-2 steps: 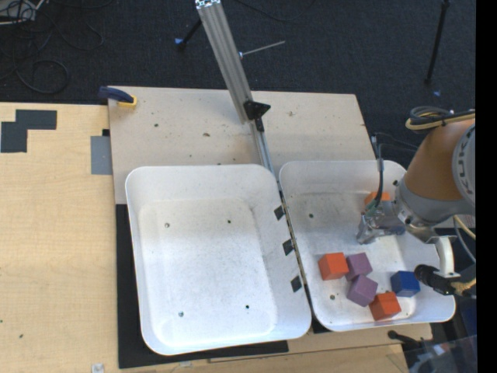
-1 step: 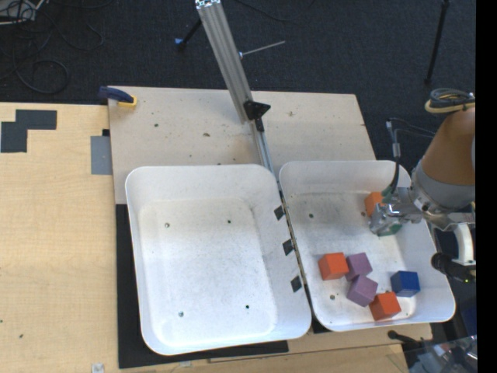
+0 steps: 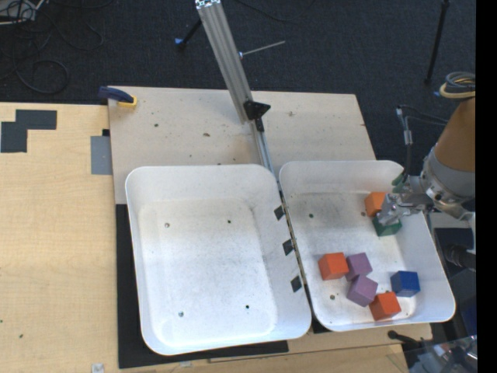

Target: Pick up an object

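My hand (image 3: 394, 205) hung over the right bin (image 3: 342, 176), near its 3 o'clock edge; I could not tell whether it held anything. Just at its 9 o'clock sat an orange block (image 3: 375, 203), and a green block (image 3: 387, 224) lay right under it at 6 o'clock. Farther toward 6 and 7 o'clock clustered another orange block (image 3: 333, 266), two purple blocks (image 3: 358, 265), a blue block (image 3: 404, 282) and a third orange one (image 3: 384, 305). The left bin (image 3: 202, 179) lay at 9 o'clock on the desk (image 3: 186, 123).
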Controlling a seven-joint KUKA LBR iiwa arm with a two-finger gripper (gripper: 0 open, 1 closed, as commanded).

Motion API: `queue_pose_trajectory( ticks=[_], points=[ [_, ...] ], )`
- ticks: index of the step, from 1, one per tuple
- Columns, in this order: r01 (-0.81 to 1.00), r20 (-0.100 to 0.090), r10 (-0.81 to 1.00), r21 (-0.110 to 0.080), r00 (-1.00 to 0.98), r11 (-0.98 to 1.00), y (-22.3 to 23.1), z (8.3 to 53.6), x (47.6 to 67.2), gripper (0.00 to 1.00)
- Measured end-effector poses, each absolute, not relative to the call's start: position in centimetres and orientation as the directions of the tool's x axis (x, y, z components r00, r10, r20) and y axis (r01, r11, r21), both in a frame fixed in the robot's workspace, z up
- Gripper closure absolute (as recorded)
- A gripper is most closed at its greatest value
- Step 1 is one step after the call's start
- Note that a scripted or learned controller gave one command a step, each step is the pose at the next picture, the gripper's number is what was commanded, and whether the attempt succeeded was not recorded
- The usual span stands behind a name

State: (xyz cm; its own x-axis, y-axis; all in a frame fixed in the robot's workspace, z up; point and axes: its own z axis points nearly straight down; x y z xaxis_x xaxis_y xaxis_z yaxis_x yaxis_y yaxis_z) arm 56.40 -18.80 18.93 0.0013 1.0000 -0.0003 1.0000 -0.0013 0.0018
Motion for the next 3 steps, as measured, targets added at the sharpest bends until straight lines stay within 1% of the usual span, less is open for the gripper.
queue_pose_trajectory(
  ticks=[1,2,3],
  points=[
    [1.000,-0.002,1.000,0.004,-0.001,0.001,-19.0,24.8,57.4,1.00],
    [1.000,0.003,1.000,-0.004,-0.003,0.003,-13.6,23.5,57.1,1.00],
    [1.000,0.003,1.000,-0.004,-0.004,0.004,-8.2,22.4,57.7,1.00]
  ],
)
